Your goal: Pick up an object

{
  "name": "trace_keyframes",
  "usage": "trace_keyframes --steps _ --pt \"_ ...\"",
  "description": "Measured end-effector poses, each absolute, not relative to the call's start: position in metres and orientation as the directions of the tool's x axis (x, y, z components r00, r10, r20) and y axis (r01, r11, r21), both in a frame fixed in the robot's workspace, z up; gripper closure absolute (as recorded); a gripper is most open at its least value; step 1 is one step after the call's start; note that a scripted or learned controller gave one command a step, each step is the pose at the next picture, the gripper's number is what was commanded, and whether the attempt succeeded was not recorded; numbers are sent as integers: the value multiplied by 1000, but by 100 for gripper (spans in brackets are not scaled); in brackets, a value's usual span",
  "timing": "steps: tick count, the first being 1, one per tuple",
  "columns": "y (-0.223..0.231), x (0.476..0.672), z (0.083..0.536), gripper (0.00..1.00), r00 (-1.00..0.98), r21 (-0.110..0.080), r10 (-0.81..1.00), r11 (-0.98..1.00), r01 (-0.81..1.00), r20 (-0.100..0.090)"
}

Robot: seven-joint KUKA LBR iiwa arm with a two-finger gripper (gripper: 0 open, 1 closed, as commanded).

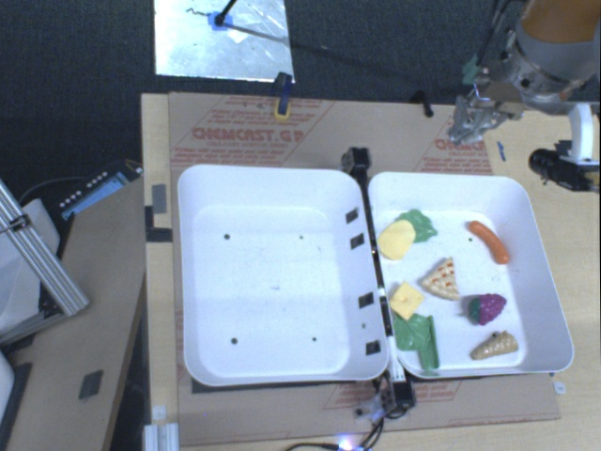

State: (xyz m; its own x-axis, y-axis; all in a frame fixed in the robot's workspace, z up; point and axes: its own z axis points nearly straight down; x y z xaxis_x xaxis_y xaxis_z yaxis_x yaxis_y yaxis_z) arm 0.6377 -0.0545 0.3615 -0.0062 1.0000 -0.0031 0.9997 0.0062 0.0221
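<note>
The right white bin (526,205) holds several toy foods: an orange sausage (489,241), a yellow lemon (396,241) on a green leaf (419,224), a pizza slice (440,279), a yellow cheese cube (407,301), a purple grape bunch (486,308), a tan cone (494,347) and a green pepper strip (419,338). My gripper (470,125) hangs above the bench behind the right bin's far edge, clear of all the objects. Nothing shows between its fingers.
The left white bin (272,271) lies beside the right one, joined by a black hinge strip (371,271). A shiny metal sheet (223,26) lies at the back. A yellow and blue clamp (282,97) sits on the cardboard's far edge. An aluminium rail (38,261) stands left.
</note>
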Motion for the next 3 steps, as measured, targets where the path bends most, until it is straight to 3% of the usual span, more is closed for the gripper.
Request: trace_keyframes --steps 1,2,3 --pt "-67 618 520 100 -6 21 1000 6 1000 -3" --pt "-74 515 505 100 1 3 1000 -1 1000 1" --pt "-111 553 506 100 1 5 1000 -1 1000 -3"
